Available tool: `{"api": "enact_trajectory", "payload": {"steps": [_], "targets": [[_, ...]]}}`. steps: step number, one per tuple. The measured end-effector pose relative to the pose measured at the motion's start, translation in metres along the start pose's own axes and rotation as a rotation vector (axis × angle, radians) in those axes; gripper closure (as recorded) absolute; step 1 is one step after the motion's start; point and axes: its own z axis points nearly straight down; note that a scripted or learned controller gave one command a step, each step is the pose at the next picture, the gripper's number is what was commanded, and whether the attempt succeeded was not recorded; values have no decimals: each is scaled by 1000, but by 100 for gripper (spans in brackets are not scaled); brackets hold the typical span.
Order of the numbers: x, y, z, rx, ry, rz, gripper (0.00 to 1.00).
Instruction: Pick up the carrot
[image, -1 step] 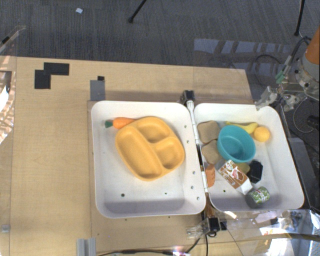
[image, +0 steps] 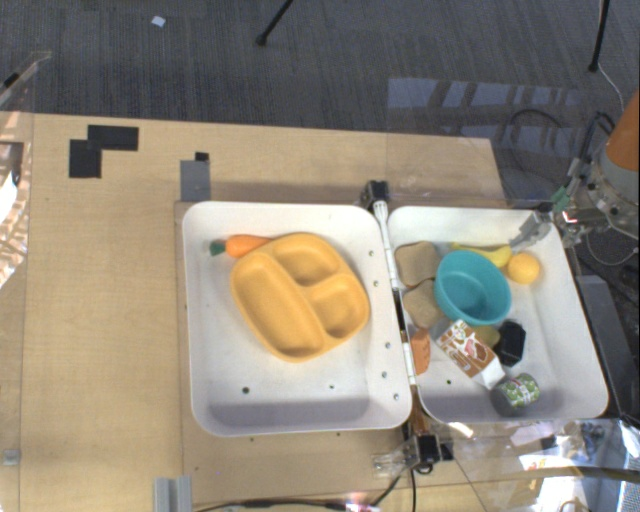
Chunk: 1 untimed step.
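The carrot (image: 243, 244), orange with a green top, lies in the far left corner of the left bin (image: 300, 410). Its tip touches the rim of a yellow divided plate (image: 298, 294). My gripper (image: 530, 231) hangs over the far right corner of the right bin (image: 590, 350), just above a yellow lemon (image: 523, 267). It is a whole bin's width away from the carrot, and nothing shows in its grasp. The arm (image: 615, 170) enters from the right edge.
The right bin holds a teal bowl (image: 473, 288), a banana (image: 484, 253), a printed carton (image: 468, 351), a black block (image: 510, 342), a grey-green ball (image: 514, 392) and brown pieces (image: 417, 263). A ridge (image: 394, 300) divides the bins.
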Motion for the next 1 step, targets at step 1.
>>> {"api": "enact_trajectory", "payload": {"steps": [1], "targets": [[-1, 18, 47, -3, 1, -412, 0]]}}
